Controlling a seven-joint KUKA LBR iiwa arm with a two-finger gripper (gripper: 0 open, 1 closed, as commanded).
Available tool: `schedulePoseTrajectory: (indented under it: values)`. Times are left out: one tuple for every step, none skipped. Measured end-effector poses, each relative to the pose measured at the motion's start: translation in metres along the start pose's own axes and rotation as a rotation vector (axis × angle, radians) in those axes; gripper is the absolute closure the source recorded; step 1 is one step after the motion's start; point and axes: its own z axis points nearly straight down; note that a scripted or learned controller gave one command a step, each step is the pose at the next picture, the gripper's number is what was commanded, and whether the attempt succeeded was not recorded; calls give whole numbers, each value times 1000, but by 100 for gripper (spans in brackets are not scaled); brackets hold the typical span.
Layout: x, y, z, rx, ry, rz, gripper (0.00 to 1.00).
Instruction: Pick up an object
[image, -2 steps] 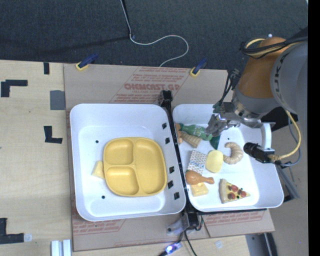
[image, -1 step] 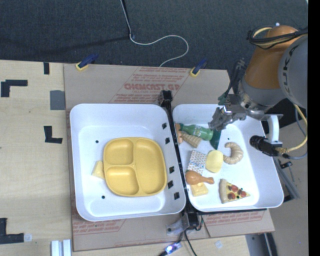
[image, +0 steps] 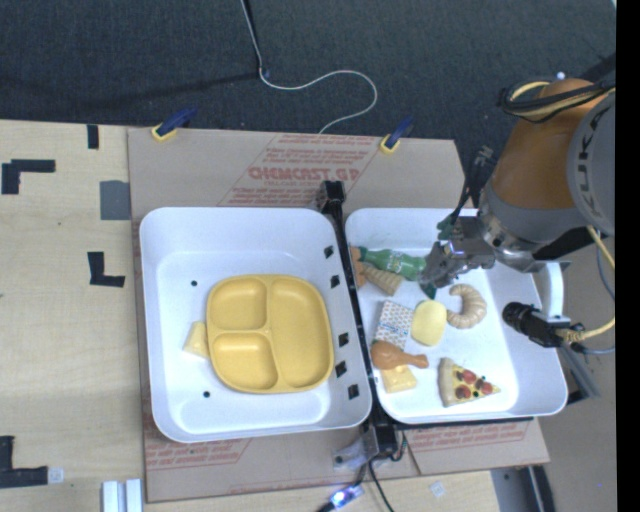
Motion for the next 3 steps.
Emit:
schedulePoseTrajectory:
  values:
    - [12, -57, 3, 3, 1, 1, 100]
    - [7, -57, -2, -1, 1, -1, 100]
    - [10, -56, -1, -1, 1, -2, 100]
